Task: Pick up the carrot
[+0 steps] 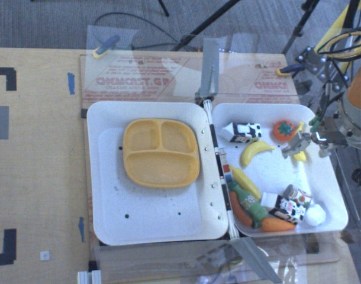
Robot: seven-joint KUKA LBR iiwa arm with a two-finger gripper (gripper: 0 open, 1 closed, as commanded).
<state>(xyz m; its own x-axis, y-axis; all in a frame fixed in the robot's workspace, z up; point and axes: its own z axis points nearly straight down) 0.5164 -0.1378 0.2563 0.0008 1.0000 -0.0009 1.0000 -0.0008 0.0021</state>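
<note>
While the gripper (pixel 306 142) hangs with its fingers spread and nothing between them, just beyond the banana (pixel 255 152) in the right bin (pixel 334 176), the pickup looks barely begun. The carrot (pixel 278 223), smooth, tapered orange plastic, lies well nearer the camera than the banana, wedged against a green bottle (pixel 248 201). Judged next: travel toward it, descend, close across its narrow body.

- Divided plate (pixel 161 152): matt yellow plastic
- Bins (pixel 103 176): smooth white plastic
- Carrot (pixel 279 223): glossy orange plastic
- Bench (pixel 38 158): pale, matt wood
</note>
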